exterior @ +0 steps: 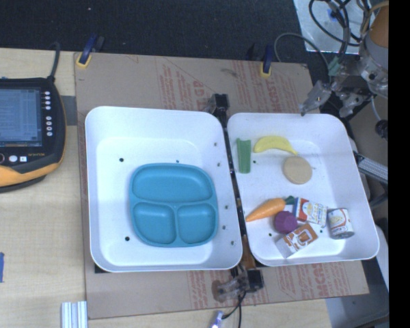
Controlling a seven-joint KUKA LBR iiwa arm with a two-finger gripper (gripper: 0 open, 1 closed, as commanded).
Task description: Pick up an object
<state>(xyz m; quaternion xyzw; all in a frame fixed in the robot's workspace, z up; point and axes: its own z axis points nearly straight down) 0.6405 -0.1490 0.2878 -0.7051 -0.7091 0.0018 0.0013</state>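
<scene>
Pale wood bench (34, 251) w/ brown cardboard sheet (157, 87) centre; two shallow white bins (99, 183) on it; orange-black tablet pendant (20, 132) at left edge.

The right bin (342, 139) holds the toys. A green stick (243, 156) stands near its left wall, beside a yellow banana (274, 144). A round tan cookie (298, 170) lies below. Lower down sit an orange carrot (265, 210), a purple ball (285, 221), two small cartons (311, 212) and a can (339, 223).

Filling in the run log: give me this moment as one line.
end effector: above right white bin's far rim, holding nothing | yellow plastic banana, orange toy carrot: in right bin | blue divided plate: left bin
</scene>
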